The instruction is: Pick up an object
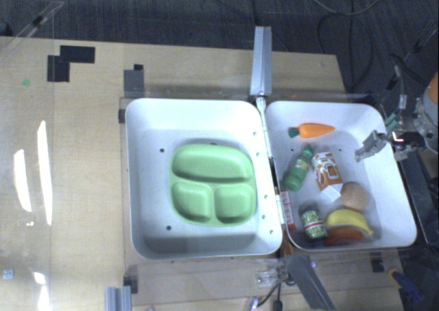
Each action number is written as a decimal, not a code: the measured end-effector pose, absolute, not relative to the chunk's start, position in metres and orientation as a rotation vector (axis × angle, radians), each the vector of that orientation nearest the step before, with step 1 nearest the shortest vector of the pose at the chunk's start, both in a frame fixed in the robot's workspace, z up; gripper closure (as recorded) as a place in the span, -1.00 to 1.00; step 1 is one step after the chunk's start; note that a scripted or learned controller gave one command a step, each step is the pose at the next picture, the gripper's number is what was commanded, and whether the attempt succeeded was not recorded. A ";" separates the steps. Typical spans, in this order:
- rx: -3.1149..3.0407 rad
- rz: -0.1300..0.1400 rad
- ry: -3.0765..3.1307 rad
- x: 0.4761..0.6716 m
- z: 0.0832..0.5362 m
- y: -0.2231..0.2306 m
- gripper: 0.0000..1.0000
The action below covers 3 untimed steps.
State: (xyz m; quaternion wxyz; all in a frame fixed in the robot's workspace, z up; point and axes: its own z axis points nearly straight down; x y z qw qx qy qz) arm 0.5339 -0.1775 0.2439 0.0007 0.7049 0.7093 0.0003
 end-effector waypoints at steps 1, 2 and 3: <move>2.220 0.001 2.221 0.575 0.158 -0.139 -1.00; 1.998 0.008 2.415 0.594 0.088 -0.128 -1.00; 1.993 0.015 2.413 0.596 0.099 -0.126 1.00</move>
